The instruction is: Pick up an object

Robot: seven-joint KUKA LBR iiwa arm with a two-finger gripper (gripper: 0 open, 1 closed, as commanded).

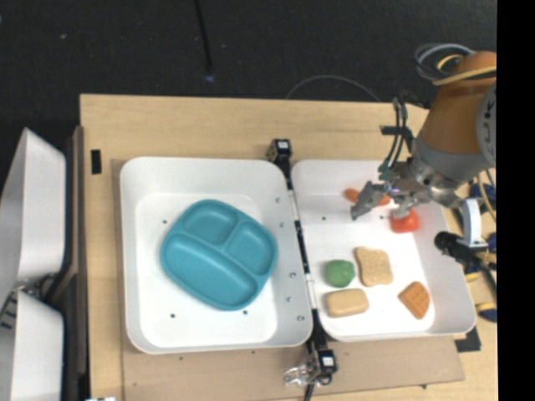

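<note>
Camera view, top-down at a slant. Bench [100,124]: light wood, bears 2 shallow white bins side by side. Left bin [142,307]: holds 1 teal divided plate [219,253], 3 compartments, lying flat near the bin's centre. Right bin [326,182]: holds several small items. Green round piece [338,273] near the bin's left wall; tan bread-like slice [374,266] just beside it to the right; pale oblong roll [346,303] below the green piece, close to the front wall; orange-brown wedge [415,299] toward the front-right corner. Red piece [405,220] in the upper right part of the bin, just below the gripper; an orange piece [366,196] at the fingertips, grasp not confirmed. Arm [456,132]: grey w/ orange band, enters from right. Gripper [378,200]: over the right bin's upper part; whether released or clenched, cannot tell.
</note>
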